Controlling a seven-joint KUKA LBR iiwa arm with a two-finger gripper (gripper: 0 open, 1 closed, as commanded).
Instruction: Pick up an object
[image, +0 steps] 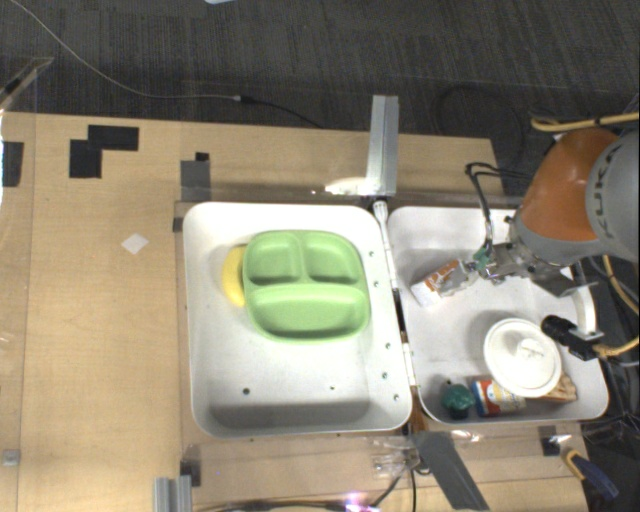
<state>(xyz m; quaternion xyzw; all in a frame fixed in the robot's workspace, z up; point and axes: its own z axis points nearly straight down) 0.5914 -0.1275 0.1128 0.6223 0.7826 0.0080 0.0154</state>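
claw sits in the right bin. small packet lies just beside it at 8 o'clock. finger opening cannot be determined.

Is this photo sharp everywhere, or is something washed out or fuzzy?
Camera view: the green divided plate is crisp; the white lid nearly bleaches into the right bin; the gripper looks slightly soft; a shadow pools in the left bin's near edge.
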